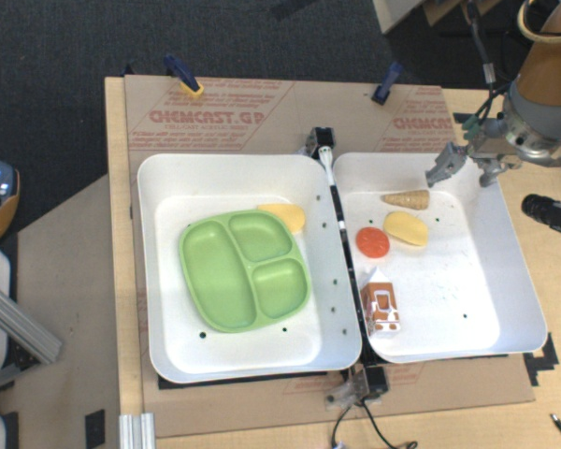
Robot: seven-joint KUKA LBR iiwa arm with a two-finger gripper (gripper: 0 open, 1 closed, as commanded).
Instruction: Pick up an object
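End effector (465,165), fingers spread and holding nothing, hangs over the right bin's (505,251) far edge; descending there risks missing the cone (406,197).

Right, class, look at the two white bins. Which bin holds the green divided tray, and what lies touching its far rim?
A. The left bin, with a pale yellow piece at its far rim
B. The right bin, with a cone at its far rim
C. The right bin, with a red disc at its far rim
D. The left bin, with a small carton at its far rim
A: the green divided tray sits in the left bin, and a pale yellow piece lies against its far rim.
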